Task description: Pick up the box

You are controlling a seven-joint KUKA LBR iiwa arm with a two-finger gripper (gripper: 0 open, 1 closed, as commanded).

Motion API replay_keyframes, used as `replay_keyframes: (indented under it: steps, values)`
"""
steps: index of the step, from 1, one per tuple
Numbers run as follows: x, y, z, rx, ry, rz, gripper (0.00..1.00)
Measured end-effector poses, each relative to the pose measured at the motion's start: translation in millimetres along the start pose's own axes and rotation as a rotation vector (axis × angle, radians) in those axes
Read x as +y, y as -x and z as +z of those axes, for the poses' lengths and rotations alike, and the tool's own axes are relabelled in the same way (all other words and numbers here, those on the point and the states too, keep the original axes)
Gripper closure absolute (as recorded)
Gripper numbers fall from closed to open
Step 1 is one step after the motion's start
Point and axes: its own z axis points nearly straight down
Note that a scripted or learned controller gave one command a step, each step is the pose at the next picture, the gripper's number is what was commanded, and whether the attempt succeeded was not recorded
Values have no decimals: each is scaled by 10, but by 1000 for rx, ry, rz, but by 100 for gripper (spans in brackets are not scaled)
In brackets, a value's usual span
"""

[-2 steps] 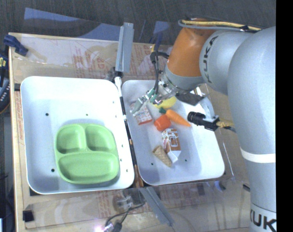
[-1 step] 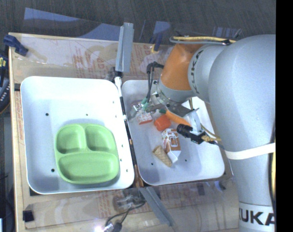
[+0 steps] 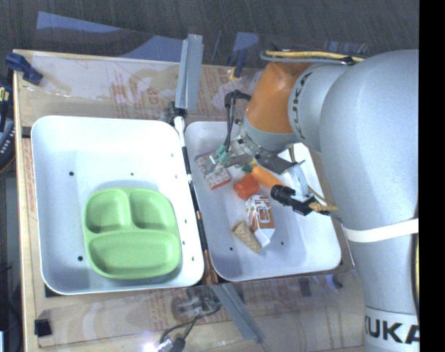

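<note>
Below, wooden bench [image 3: 97,86], two white bins [image 3: 61,196], dark carpet floor [image 3: 97,6]

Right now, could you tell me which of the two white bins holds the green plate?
The left bin holds the green plate; the right bin holds small items instead.

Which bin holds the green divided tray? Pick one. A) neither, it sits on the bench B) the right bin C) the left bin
C: the green divided tray lies flat inside the left bin, while the right bin holds the small items under the arm.
</note>
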Motion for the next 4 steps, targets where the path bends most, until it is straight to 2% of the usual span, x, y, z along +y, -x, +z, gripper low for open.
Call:
replay_keyframes:
  steps: [1, 2, 3, 4]
  values:
    - [310, -951, -1867, 8, -5, -47, 100]
    - [308, -949, -1863, 8, -6, -46, 0]
    - [199, -374, -1594, 10, -8, -69, 0]
    - [39, 0, -529, 10, -8, -143, 0]
